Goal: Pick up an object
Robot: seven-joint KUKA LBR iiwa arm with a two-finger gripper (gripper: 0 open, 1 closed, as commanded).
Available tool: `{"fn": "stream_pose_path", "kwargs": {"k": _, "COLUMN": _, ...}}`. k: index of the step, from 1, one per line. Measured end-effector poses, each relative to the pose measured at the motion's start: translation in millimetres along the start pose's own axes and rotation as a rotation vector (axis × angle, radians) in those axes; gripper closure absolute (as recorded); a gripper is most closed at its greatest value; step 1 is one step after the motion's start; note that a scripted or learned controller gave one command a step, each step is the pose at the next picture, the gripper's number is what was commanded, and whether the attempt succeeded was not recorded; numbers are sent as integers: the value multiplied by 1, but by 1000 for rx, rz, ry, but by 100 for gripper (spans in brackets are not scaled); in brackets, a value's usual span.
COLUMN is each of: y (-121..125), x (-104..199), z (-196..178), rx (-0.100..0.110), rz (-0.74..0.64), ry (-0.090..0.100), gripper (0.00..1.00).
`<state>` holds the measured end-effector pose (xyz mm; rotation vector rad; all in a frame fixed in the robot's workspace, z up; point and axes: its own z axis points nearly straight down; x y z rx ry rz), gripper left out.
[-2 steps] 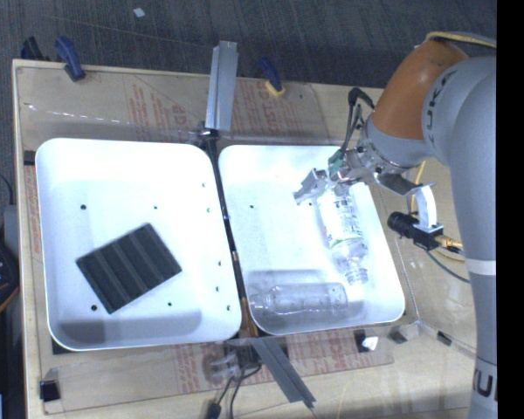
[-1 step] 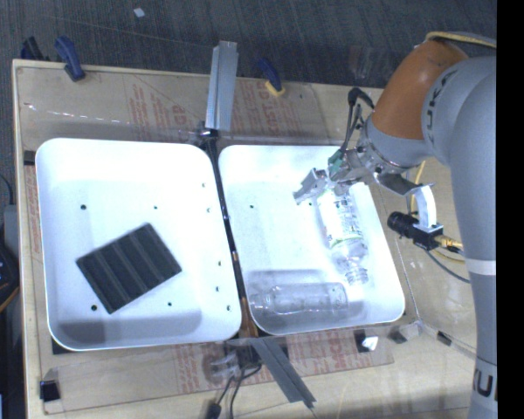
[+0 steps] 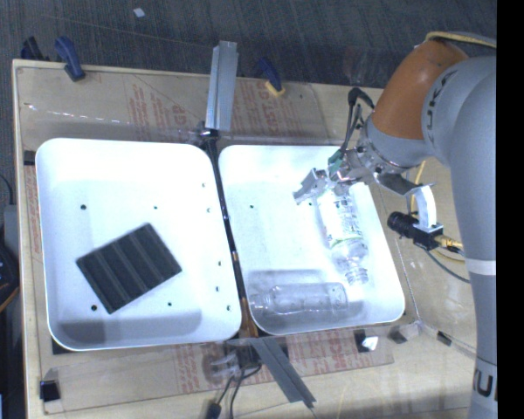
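We are hovering the gripper point(image 3: 319, 184) over the right bin point(image 3: 271, 234), at the top end of the upright clear bottle point(image 3: 342, 225); whether it is spread, we cannot tell. We are judging a centred, straight descent across the bottle's narrow width as best.

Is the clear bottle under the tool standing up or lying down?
Lying down. The clear bottle rests on its side on the floor of the right bin, lengthwise from the tool toward the near wall.

bins point(image 3: 122, 160): I see white
ribbed pad point(image 3: 128, 267): black, striped
bottles point(image 3: 343, 225): clear
arm point(image 3: 454, 103): grey, orange band
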<state>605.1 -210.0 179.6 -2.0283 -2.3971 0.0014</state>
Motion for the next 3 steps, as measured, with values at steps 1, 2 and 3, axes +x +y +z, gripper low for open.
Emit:
{"fn": "stream_pose_path", "kwargs": {"k": 1, "y": 0, "x": 0, "z": 0, "rx": 0, "rz": 0, "ry": 0, "gripper": 0}}
{"fn": "stream_pose_path", "kwargs": {"k": 2, "y": 0, "x": 0, "z": 0, "rx": 0, "rz": 0, "ry": 0, "gripper": 0}}
{"fn": "stream_pose_path", "kwargs": {"k": 3, "y": 0, "x": 0, "z": 0, "rx": 0, "rz": 0, "ry": 0, "gripper": 0}}
